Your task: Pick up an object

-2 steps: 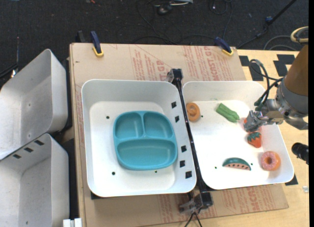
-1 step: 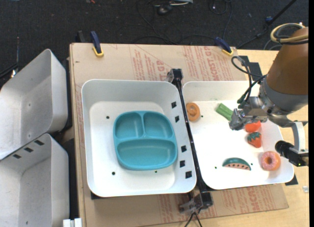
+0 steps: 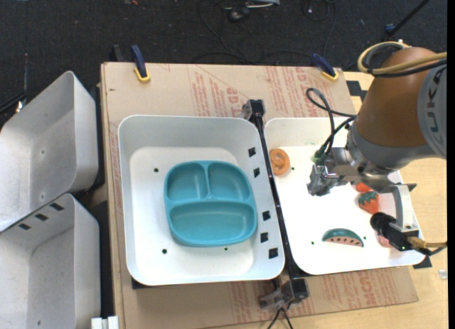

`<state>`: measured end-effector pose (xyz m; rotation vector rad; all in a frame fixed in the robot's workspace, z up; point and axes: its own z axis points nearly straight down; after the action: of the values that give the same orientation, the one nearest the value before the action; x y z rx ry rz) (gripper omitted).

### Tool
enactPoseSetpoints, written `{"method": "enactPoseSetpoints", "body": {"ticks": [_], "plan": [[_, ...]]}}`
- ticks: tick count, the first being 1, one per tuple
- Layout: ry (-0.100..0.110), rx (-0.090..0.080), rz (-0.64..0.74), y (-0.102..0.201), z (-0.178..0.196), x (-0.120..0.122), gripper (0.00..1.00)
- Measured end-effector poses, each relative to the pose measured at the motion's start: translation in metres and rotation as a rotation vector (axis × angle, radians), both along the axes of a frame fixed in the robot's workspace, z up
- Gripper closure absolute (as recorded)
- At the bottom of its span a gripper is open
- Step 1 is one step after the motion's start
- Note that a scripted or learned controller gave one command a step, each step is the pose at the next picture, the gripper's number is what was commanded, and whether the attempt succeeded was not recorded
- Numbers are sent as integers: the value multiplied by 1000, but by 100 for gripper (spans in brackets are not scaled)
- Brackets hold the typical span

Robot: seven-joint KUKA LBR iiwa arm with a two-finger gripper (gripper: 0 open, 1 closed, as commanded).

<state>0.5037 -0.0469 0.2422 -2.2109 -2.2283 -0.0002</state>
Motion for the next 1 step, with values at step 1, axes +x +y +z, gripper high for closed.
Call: {"method": "enactPoseSetpoints", "body": {"ticks": [1], "plan": [[-2, -2, -1, 50, -7, 12, 100]]}}
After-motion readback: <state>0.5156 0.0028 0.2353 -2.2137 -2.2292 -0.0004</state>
